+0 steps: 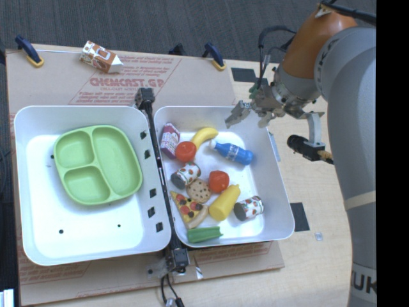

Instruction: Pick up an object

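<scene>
dark carpet behind; gripper [251, 115], spread wide and empty, hovers over right bin [276, 165]: approach step, must descend onto blue bottle [232, 151].

A pale green divided plate [97, 164] lay in the white left bin [38, 235], while the white right bin [281, 210] held a yellow banana [204, 135], a blue bottle [234, 152], two red tomatoes [186, 151], a brown-speckled cookie [199, 190] and a green pepper [204, 235].

The grey arm was stretched in from the right, bent down at its orange band. The gripper [250, 115] was held low, its two fingers spread apart.
</scene>
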Motion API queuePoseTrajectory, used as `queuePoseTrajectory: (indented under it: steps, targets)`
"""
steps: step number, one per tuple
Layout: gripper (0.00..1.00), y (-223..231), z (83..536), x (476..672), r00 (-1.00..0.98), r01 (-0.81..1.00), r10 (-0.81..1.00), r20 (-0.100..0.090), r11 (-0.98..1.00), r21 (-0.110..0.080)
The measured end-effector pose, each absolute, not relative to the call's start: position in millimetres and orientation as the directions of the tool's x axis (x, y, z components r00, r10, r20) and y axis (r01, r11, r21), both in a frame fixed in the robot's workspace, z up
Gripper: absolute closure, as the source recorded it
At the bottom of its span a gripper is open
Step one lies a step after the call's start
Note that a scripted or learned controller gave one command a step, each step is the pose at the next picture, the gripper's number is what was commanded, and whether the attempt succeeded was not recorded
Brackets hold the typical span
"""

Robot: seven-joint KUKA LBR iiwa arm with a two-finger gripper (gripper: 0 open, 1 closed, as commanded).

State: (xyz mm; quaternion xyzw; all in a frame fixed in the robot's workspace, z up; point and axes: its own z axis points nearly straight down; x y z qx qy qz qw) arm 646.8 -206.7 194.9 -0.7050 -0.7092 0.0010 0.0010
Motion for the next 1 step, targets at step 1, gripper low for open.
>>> queuePoseTrajectory:
  steps: [1]
  targets:
    - [0.00,-169.8,115.4,621.6,-0.007,1.000,1.000,-0.009,0.007,0.020]
